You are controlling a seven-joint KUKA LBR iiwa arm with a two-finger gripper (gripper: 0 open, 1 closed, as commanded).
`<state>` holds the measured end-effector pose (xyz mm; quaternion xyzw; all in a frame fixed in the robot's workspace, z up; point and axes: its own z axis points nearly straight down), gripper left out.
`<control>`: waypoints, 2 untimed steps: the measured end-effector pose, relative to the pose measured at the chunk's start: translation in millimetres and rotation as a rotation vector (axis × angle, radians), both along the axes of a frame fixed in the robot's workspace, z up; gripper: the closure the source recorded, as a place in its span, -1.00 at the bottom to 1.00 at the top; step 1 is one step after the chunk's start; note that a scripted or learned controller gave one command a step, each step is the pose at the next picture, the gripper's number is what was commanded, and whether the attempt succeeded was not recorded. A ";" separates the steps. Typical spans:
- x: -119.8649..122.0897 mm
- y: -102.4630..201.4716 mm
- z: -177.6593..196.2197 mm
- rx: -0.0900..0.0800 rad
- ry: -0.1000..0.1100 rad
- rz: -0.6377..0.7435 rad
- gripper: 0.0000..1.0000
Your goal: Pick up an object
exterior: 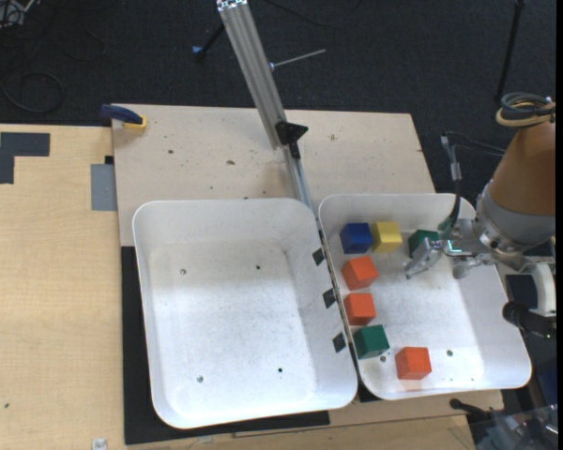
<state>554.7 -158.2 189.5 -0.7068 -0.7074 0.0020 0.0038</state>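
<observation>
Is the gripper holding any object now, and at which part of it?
It cannot be told. The gripper is low in the right bin, right beside a dark green block, but whether it grips that block is unclear.

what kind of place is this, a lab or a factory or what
Most likely a robotics lab: a grey arm's gripper reaches over a shallow white bin of coloured blocks, beside a slanted aluminium calibration pole, with loose black cables on dark carpet.
</observation>
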 end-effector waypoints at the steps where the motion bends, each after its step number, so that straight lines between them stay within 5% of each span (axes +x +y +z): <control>1: 0.9 -0.8 2.5 -0.001 -0.005 -0.002 -1.00; 2: -10.4 2.9 -50.5 0.000 0.001 -0.002 -1.00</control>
